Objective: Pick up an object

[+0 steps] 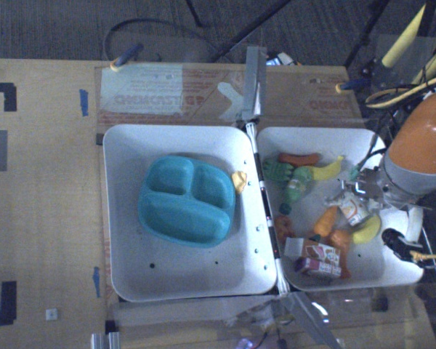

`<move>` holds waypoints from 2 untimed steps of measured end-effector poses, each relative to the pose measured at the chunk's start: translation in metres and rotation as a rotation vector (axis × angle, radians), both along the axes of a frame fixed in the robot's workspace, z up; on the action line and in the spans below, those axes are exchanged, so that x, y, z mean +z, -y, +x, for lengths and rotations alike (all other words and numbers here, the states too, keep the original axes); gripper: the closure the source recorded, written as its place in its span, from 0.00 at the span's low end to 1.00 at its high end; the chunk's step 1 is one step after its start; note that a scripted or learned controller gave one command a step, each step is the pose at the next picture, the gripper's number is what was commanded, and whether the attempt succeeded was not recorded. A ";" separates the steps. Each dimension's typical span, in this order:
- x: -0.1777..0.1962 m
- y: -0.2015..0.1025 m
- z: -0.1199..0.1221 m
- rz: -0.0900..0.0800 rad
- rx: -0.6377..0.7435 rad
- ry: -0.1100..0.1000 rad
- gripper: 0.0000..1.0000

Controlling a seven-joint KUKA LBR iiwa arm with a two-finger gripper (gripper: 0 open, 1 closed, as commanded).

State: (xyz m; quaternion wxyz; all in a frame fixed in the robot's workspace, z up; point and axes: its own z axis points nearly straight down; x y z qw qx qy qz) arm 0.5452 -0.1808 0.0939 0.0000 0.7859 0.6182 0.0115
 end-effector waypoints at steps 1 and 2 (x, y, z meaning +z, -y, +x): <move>0.008 0.010 -0.003 -0.015 -0.012 -0.001 1.00; 0.121 -0.001 -0.004 -0.014 -0.098 -0.019 1.00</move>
